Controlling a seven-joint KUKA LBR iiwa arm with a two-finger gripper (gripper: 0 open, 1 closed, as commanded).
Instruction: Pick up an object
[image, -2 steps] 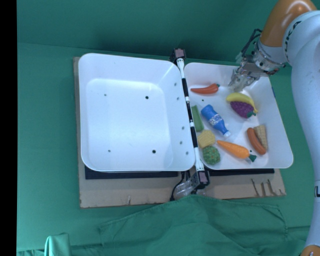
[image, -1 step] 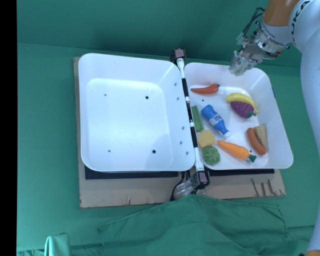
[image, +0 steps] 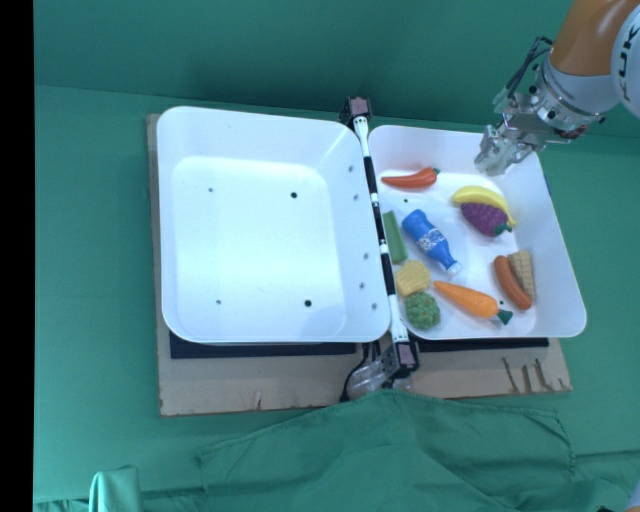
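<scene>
A green cloth covers the table (image: 90, 250), and on it lies a sheet of brown cardboard (image: 250, 392) that carries two shallow white bins side by side. The left bin (image: 190, 140) shows a bare white floor marked by a few small dark dots. Between the bins runs a black-and-white bar (image: 375, 225) with a small dark fitting at each end. The right bin (image: 560, 290) holds all the toy food. Against its left wall lies a green stick-shaped piece (image: 393, 237), and below it a yellow corn piece (image: 412, 277) touches a green broccoli (image: 423, 310). Near the far side of this bin lies a red chili pepper (image: 411, 179) with a green stem. In the middle a blue bottle (image: 431, 240) lies tilted, its white cap pointing toward the near right. An orange carrot (image: 472, 299) lies just below the bottle, green tip to the right. Farther right, a yellow banana (image: 481, 195) touches a purple bunch of grapes (image: 487, 218), and near the right wall a red sausage (image: 511, 283) lies beside a tan waffle cone (image: 522, 271). The tool (image: 497, 152) hangs over the far right corner of the right bin, above and apart from the banana, with nothing between its fingers; whether they stand open or closed cannot be told. Above it sits the orange band (image: 590, 30) of the arm.
</scene>
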